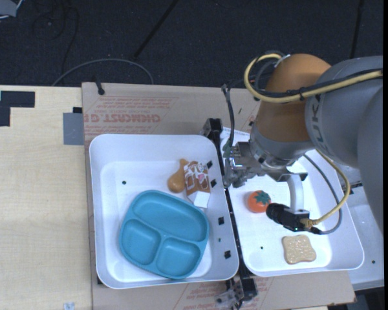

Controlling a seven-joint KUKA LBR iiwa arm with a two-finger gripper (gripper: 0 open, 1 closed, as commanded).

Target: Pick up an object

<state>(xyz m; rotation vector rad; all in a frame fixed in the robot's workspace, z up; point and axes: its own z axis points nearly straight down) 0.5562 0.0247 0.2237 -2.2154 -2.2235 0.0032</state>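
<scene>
On the counter (32, 192) two white bins sit side by side; the left bin (107, 173) holds a blue divided plate (163, 234) in its near half, and just beyond the plate's far right edge lies a gingerbread-man toy (191, 177), close to the right wall; the right bin (349, 250) holds a small orange tomato-like toy (259, 201) near its middle and a slice of toast (299, 249) nearer the front, the two apart; the grey arm (349, 118) with its orange band (291, 99) reaches in from the right over the right bin; its hand (236, 166) hangs by the wall between the bins, left of the tomato toy; how far it is open I cannot tell, and nothing shows in its grasp.
</scene>
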